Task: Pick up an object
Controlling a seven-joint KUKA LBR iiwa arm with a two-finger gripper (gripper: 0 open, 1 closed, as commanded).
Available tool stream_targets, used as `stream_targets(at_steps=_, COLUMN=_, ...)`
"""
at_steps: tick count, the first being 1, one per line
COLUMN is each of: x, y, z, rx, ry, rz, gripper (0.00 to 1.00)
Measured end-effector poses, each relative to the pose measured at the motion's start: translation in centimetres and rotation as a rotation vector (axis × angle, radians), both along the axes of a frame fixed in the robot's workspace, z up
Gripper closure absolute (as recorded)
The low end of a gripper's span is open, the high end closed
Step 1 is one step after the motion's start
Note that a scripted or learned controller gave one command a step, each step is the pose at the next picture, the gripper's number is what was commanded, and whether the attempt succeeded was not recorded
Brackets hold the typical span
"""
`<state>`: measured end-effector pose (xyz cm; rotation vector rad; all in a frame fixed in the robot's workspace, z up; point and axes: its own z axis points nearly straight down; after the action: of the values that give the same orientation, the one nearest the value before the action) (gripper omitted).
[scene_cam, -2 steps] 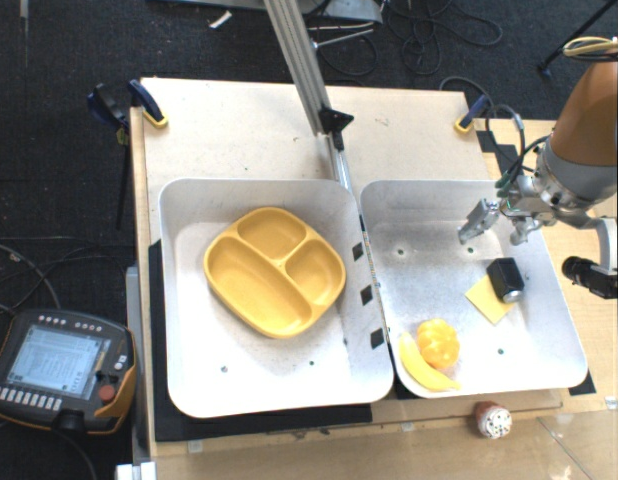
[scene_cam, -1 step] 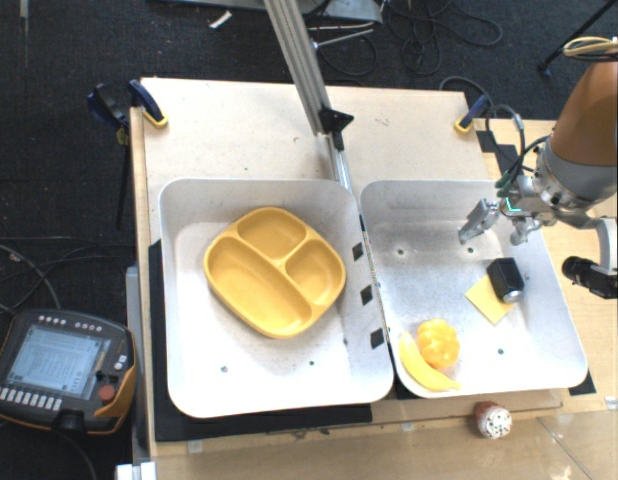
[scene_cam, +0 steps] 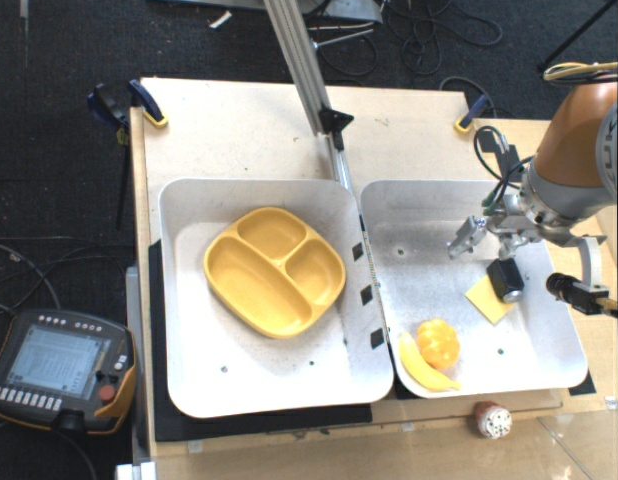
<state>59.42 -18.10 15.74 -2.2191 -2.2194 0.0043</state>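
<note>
Bench (scene_cam: 239,118) bearing two shallow white bins side by side, viewed from above at a slant. Nearest the viewer, a small white die with dark spots (scene_cam: 494,421) is lying on the bench's front edge, just outside the right bin (scene_cam: 549,353). Off the bench at lower left, a teach pendant (scene_cam: 59,368) with a screen is resting on the dark floor.

Inside the right bin, a yellow banana (scene_cam: 425,370) is lying along the front-left rim, and a yellow-orange bell pepper (scene_cam: 439,341) is sitting on or just behind it, touching. Farther back and to the right, a flat yellow square piece (scene_cam: 486,300) is lying on the bin floor. The gripper (scene_cam: 504,273) is hovering directly over that square, its dark tip overlapping the square's upper corner; whether the jaws are open or closed cannot be told, and nothing is visibly between them. The grey arm with its orange band (scene_cam: 579,133) is reaching in from the right.

Inside the left bin (scene_cam: 189,368), a yellow divided plate (scene_cam: 275,270) with three compartments is lying near the centre.

Beyond the bins, a slanted metal pole (scene_cam: 299,48) is rising from the bench, and orange-tipped clamps (scene_cam: 149,103) are gripping its back corners.
</note>
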Motion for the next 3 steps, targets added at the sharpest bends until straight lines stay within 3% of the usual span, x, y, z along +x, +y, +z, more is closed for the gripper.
stream_targets(at_steps=1, x=-0.7, y=-0.3, z=-4.6, rx=0.0, ry=-0.001, rz=0.0, gripper=0.0)
stream_targets(at_steps=2, x=-0.6, y=-0.3, z=-6.2, rx=-0.001, ry=-0.005, rz=0.001, gripper=0.0)
stream_targets(at_steps=3, x=-0.5, y=-0.3, z=-5.1, rx=-0.002, ry=-0.008, rz=0.001, gripper=1.0)
